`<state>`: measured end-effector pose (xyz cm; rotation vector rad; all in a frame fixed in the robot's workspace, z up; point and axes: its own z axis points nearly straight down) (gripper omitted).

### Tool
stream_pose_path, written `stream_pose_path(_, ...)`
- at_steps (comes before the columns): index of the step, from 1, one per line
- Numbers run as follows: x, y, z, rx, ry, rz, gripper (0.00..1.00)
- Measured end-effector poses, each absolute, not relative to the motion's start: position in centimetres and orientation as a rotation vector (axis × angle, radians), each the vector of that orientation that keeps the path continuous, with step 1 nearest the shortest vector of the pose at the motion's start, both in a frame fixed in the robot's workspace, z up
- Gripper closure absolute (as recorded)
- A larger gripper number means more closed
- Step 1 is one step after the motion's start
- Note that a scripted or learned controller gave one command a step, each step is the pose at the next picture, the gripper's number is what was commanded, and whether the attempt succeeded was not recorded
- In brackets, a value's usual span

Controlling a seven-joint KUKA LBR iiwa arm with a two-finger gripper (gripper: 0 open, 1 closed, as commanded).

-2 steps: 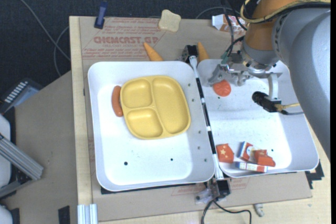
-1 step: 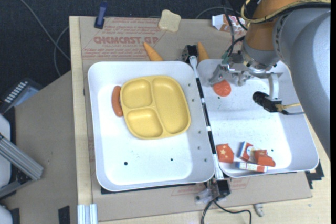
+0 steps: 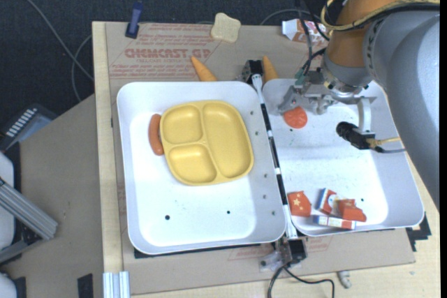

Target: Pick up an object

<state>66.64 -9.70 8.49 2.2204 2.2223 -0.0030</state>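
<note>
A small round red-orange object (image 3: 296, 118) lies in the far left corner of the right shallow white bin (image 3: 328, 167). It sits just beside the grey two-finger gripper (image 3: 302, 102), on the gripper's near side. I cannot tell whether the pincer is open or closed.

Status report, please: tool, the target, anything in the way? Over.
Tool over right shallow white bin, far end. Small round red object directly beside it, hold not confirmed. Small red cartons at near edge, apart.

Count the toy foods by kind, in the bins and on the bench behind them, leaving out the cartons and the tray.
Carrots: 2
Sausage: 1
Tomato: 1
Bread slice: 1
Total: 5
</note>
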Motion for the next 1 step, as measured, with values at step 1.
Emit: stream_pose_path(1, 66.65, -9.55, 8.50, 2.221, 2.222, -0.003, 0.00)
